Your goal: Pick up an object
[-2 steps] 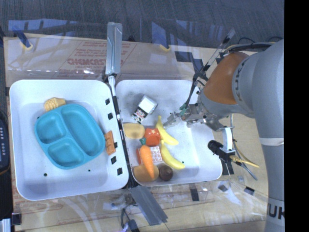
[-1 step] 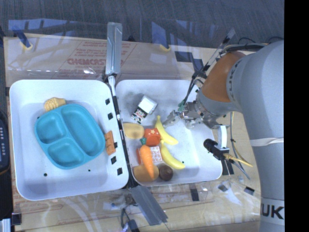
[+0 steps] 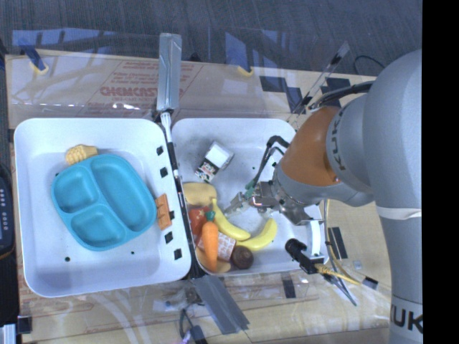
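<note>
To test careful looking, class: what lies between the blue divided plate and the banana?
In the camera view, between the blue divided plate and the banana lie a small orange block, the bins' meeting walls, and a carrot.

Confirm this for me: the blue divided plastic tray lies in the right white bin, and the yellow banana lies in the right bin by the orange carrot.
One detail is wrong. The camera view shows the blue divided plastic tray in the left white bin, not the right one. The yellow banana does lie in the right white bin by the orange carrot.

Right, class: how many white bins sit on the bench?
2. The left bin holds a blue tray; the right bin holds toy food, with the hand over it.
</note>
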Robot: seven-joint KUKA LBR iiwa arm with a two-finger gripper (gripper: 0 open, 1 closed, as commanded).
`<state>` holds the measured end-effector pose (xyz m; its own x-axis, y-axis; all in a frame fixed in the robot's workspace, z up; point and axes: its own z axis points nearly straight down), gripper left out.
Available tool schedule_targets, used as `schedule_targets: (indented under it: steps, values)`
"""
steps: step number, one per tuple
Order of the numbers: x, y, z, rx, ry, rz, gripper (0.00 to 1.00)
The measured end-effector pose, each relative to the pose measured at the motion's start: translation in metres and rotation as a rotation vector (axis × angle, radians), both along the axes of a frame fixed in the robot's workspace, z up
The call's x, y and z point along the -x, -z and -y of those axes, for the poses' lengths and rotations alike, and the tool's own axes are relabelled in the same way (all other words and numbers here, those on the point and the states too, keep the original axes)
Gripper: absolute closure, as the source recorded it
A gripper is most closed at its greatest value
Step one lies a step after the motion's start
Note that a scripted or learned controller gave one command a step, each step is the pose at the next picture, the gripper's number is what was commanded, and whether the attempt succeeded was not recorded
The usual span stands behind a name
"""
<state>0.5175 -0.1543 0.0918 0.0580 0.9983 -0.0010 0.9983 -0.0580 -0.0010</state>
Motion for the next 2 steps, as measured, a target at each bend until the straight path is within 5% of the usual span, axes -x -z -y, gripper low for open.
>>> schedule_targets:
  steps: [1, 2]
  values:
    - [0.032, -0.019, 0.002, -0.002, -0.009, -0.001, 0.0]
    - [-0.009, 0.001, -0.017, -0.001, 0.697, -0.002, 0.0]
